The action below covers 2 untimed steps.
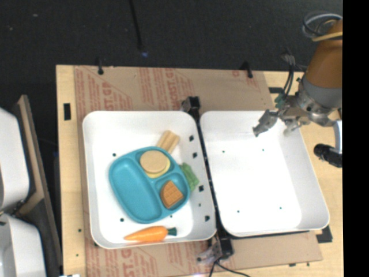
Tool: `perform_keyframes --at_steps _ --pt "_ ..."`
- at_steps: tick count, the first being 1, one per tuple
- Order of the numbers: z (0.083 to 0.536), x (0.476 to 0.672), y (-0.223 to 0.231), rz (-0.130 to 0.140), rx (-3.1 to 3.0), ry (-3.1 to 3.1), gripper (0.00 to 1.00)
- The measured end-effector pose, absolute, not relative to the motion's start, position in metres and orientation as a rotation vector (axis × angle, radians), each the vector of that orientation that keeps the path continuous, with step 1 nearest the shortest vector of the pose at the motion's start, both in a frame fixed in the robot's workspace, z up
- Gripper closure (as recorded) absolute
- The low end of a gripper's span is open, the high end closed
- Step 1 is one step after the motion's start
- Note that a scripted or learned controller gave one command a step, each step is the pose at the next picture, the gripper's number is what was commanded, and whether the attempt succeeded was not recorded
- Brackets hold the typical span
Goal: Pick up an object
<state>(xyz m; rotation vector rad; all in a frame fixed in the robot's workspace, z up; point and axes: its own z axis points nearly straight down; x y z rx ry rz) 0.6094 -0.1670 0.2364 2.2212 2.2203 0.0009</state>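
Camera view shows the gripper (275, 125) with fingers spread apart, holding nothing, above the right bin (300, 212). Left of this bin lie a blue tray (132, 189) and a carrot (147, 234).

Left bin (95, 154): divided tray (135, 192) at centre, carrot (151, 234) below it, wooden block (168, 140) above. Gripper (277, 124) over right bin (300, 212), upper right.
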Motion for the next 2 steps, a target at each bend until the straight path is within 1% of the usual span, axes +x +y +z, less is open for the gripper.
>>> perform_keyframes --at_steps 1,2 --pt "0.24 0.606 -0.194 0.0 2.223 2.218 0.0" --pt "0.234 0.683 -0.212 0.001 2.219 2.221 0.0"
